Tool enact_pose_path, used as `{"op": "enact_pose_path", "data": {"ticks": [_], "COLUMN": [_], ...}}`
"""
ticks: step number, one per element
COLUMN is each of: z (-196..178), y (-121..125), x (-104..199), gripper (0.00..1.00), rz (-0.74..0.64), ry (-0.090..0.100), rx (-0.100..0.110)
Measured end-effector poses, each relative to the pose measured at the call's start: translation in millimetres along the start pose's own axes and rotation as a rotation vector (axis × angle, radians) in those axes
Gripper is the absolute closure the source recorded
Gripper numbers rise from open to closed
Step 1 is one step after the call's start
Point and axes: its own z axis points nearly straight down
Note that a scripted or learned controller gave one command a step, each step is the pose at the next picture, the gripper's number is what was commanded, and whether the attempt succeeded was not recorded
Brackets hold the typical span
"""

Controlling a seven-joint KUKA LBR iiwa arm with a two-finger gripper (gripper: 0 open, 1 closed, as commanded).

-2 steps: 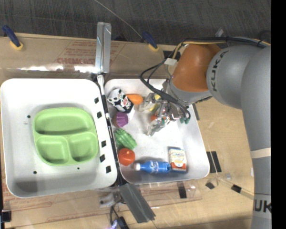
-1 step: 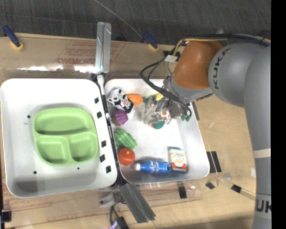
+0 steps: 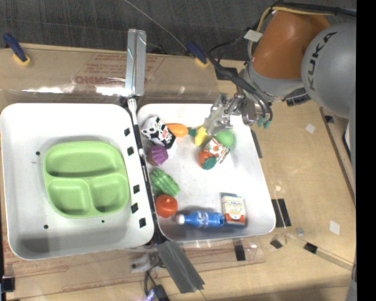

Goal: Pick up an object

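Note:
My gripper [image 3: 214, 125] hangs over the back of the right bin [image 3: 263, 187], under the orange-banded wrist [image 3: 288, 39]. Its tip is right above a small yellow piece [image 3: 200, 135] and a green ball [image 3: 226, 138]. Just in front of it lies a small carton with red and green print [image 3: 212, 153]. I see nothing lifted off the bin floor. Further left are a black-and-white cow toy [image 3: 153, 129], an orange piece [image 3: 178, 130] and a purple piece [image 3: 158, 155].
Along the right bin's front lie a green bumpy vegetable [image 3: 165, 182], a red tomato [image 3: 166, 205], a blue bottle [image 3: 200, 219] and an orange juice box [image 3: 233, 209]. The left bin [image 3: 19, 143] holds a green divided plate [image 3: 86, 179].

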Motion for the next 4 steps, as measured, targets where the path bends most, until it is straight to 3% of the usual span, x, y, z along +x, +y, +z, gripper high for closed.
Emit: {"op": "enact_pose_path", "data": {"ticks": [1, 2, 3, 4], "z": [-70, -78, -2, -24], "y": [54, 54, -30, 39], "x": [-6, -6, -15, -18], "gripper": [1.0, 1.0, 1.0, 1.0], "rz": [0.002, -0.001, -0.21, -0.097], "ry": [0.003, 0.005, 0.017, 0.008], "rx": [-0.003, -0.001, -0.004, -0.004]}}
